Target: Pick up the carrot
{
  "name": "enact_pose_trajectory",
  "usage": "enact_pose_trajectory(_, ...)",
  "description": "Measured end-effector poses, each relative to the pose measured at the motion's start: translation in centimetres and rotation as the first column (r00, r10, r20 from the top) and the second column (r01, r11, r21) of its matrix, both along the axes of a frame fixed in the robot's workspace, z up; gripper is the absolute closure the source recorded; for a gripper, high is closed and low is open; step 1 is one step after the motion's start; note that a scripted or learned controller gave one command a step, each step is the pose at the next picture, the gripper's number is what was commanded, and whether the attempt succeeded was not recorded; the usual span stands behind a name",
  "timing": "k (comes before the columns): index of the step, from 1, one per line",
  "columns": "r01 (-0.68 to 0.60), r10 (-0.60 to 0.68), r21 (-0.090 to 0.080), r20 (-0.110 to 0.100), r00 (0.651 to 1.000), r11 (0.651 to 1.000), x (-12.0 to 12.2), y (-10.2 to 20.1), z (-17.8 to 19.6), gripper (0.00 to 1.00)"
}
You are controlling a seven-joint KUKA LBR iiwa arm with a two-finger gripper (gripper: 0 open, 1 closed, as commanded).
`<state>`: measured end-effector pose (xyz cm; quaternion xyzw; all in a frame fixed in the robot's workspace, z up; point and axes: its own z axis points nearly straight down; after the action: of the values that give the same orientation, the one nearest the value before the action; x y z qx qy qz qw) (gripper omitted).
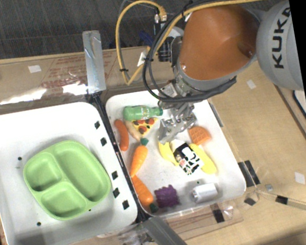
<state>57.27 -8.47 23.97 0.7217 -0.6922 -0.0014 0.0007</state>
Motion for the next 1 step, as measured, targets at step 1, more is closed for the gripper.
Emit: enact_pose_trajectory(1,-0.194,0.194,0.001,0.004,0.981,0.981,4.54,-0.86,-0.19,1.00)
